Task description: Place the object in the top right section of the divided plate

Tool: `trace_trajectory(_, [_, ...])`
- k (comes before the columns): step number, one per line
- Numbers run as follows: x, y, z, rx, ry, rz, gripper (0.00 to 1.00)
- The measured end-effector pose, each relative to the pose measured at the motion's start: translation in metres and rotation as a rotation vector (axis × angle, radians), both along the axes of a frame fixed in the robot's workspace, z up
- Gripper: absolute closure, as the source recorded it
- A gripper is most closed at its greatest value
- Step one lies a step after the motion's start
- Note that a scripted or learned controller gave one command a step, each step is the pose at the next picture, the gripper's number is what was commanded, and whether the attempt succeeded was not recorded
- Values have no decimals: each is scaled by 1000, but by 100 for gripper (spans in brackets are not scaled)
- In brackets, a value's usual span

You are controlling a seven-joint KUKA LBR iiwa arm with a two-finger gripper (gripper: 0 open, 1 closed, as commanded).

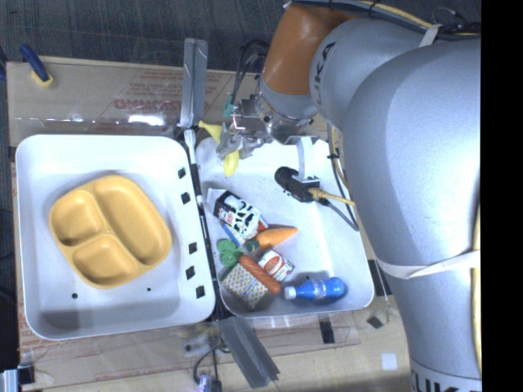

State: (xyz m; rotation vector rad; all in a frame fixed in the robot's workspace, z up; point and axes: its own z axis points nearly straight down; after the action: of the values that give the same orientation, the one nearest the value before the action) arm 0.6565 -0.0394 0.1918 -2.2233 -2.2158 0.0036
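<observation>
From the overhead camera, my gripper (233,141) sits at the upper middle of the frame, over the top left corner of the right bin (347,256). My jaws seem pinched on a yellow object (230,162), though the view there is cluttered. The yellow divided plate (110,229) lies in the left bin (41,317), well apart from me.
</observation>
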Motion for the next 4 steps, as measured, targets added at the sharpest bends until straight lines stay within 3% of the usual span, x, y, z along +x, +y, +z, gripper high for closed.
trace_trajectory(1, [-15, 55, 11, 1, 3, 343, 100])
trace_trajectory(2, [-58, 112, -1, 1, 1, 632, 100])
trace_trajectory(3, [-57, 111, 9, 0, 2, 634, 100])
trace_trajectory(4, [-20, 199, 28, 1, -3, 688, 100])
